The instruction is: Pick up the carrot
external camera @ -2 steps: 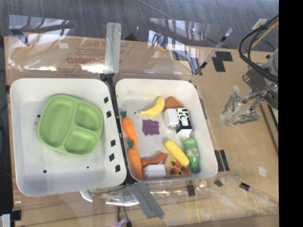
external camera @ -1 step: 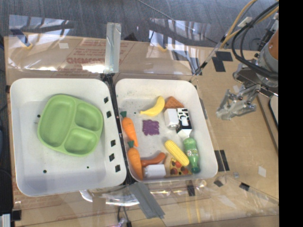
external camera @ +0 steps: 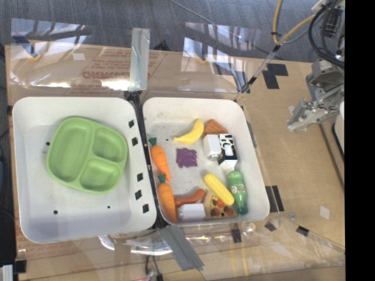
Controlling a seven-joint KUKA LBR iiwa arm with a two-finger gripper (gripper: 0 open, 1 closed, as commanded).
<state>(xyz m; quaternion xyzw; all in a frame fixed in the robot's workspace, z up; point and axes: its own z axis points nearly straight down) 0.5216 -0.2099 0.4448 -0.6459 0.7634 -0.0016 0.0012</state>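
Camera view: gripper (external camera: pixel 304 117) parked over bare bench off the right bin's (external camera: pixel 253 151) right side, well apart from everything in it. Too small and side-on to make out its state, so can't tell.

Two carrots in the right bin, both against its left wall. Upper carrot (external camera: pixel 160 161) sits mid-wall, tilted, green top toward the far corner. Lower carrot (external camera: pixel 166 199) sits near the near-left corner, touching a hot dog (external camera: pixel 190 197) on its right. Which one is meant: unclear.

Left bin (external camera: pixel 29 174) has a green divided plate (external camera: pixel 88 153). Also in the right bin: banana (external camera: pixel 190 133), purple grapes (external camera: pixel 186 157), corn (external camera: pixel 218 189), green bottle (external camera: pixel 237 190).

Handling guess: toy plastic, light, stiff, smooth and tapered, so likely to squirt out of a pinch. Grab across the thick middle. Upper carrot is the easier pick; wall clearance on the left finger is the risk.
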